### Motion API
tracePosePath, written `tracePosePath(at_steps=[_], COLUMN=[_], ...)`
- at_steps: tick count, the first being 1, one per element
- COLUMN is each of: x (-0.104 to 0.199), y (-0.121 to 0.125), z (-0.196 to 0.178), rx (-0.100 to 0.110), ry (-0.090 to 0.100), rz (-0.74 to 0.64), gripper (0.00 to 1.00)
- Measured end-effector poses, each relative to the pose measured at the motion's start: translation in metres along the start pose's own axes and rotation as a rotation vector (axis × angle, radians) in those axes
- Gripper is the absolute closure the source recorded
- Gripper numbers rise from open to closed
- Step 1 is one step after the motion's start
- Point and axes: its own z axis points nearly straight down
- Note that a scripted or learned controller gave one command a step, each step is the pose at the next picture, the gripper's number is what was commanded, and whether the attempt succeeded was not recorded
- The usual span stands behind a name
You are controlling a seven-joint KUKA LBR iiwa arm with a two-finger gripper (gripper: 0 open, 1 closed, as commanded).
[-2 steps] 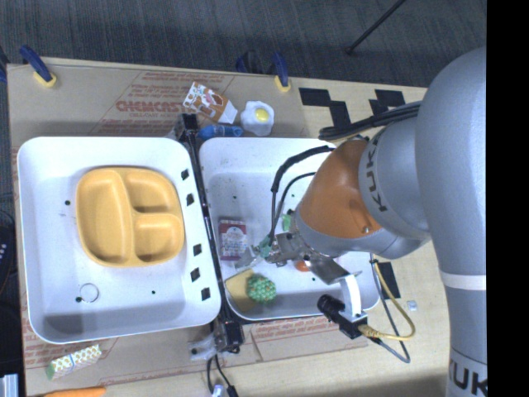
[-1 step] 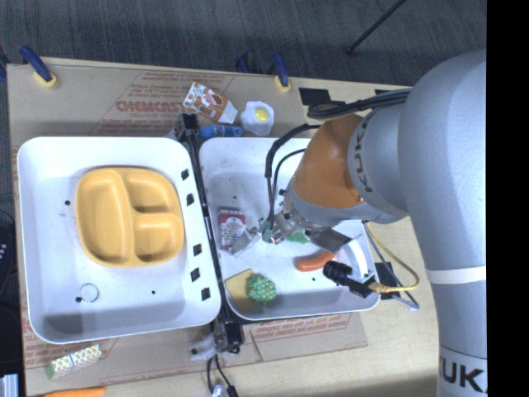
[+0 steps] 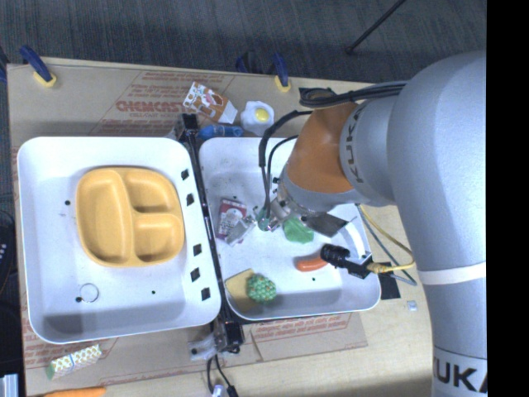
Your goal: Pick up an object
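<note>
Single fixed camera above the bench (image 3: 74,85), looking down at a slant. Both white bins fill mid-frame: left bin (image 3: 33,222), right bin (image 3: 240,160). Arm (image 3: 430,155) enters from frame right, close to the lens, bulking large.

I identify this place as a robotics laboratory test cell. A grey industrial arm (image 3: 430,180) reaches over a bench (image 3: 74,81) covered with flattened printed cardboard, which is fastened at the far edge by blue clamps (image 3: 37,66). Two white bins (image 3: 33,222) sit side by side, loose cables (image 3: 384,265) run alongside, and grey carpet (image 3: 207,15) lies beyond the bench.
</note>
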Motion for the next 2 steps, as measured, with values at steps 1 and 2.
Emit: tracePosePath(at_steps=[1, 2], x=[-0.019, 0.044], y=[0.031, 0.097], z=[0.000, -0.101], rx=[0.000, -0.002], ry=[0.000, 0.000], rz=[0.069, -0.039], gripper=[0.00, 0.00])
